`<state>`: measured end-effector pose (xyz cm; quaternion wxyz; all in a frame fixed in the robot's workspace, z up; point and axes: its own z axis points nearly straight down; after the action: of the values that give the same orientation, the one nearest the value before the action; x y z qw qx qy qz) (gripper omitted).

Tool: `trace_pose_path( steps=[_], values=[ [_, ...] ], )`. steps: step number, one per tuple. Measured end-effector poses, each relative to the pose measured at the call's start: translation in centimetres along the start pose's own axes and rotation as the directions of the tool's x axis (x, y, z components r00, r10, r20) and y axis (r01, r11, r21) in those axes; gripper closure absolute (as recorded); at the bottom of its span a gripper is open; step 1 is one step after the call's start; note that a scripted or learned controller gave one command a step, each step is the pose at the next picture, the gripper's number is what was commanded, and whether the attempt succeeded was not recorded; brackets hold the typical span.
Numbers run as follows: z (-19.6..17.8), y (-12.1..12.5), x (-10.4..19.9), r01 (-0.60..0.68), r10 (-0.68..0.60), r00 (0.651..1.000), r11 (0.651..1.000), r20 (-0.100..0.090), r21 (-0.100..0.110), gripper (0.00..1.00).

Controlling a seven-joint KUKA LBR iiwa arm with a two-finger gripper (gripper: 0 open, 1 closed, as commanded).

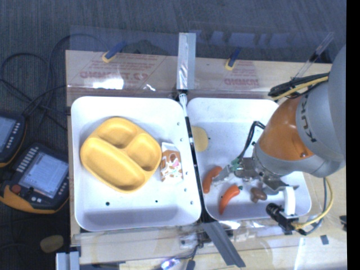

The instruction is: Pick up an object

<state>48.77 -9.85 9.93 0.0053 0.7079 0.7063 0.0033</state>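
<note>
Camera view, wooden bench point(135, 66), white bins point(135, 218), dark carpet point(169, 7)

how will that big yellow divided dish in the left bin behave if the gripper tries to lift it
The yellow dish looks like rigid moulded plastic, so probably stiff and light. Its glossy, rounded rims may slip between narrow fingers. It is broad and lies flat in the left bin, so it is unlikely to roll.

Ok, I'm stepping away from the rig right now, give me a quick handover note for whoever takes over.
Gripper: low in the right bin, above two orange carrot-like pieces; too small to tell whether it grips anything.
Right bin also holds a pale round piece near the divider.
Left bin: large yellow dish and a small printed packet beside it.
Done: arm is down in the right bin.
Left: nothing visibly lifted; a pickup remains to be confirmed.
</note>
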Motion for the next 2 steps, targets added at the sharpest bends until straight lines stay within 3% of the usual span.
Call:
trace_pose_path(
  steps=[1, 2],
  values=[
    [0.96, -0.13, -0.15, 0.004, -0.004, 1.000, 1.000, 0.000, 0.004, 0.00],
    [0.02, -0.02, -0.14, 0.004, -0.004, 1.000, 1.000, -0.001, 0.003, 1.00]
  ],
)
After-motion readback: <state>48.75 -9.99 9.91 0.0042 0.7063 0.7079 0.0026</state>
